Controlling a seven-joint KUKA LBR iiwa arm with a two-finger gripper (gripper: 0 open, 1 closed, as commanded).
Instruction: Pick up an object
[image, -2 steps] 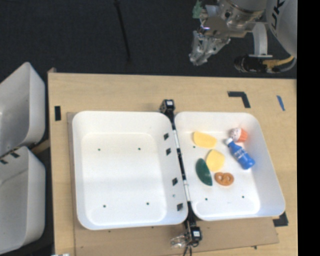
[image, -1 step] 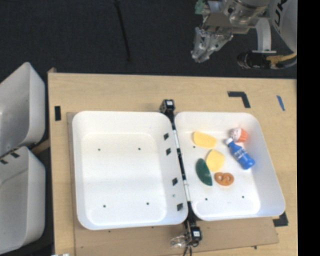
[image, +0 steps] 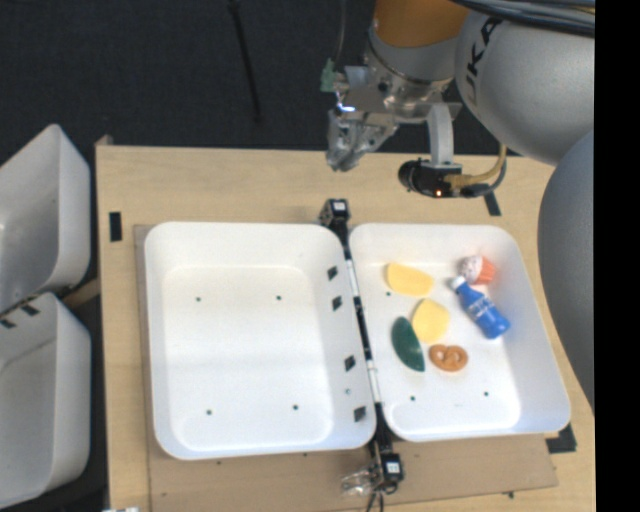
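Raised end effector behind bins

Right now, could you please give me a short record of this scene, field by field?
gripper position: gripper hangs above the bench's far edge, beyond both bins
right bin contents: two yellow pieces, dark green piece, orange pretzel-like piece, blue bottle, small orange-and-white item
left bin contents: nothing visible
task state: no object picked up yet
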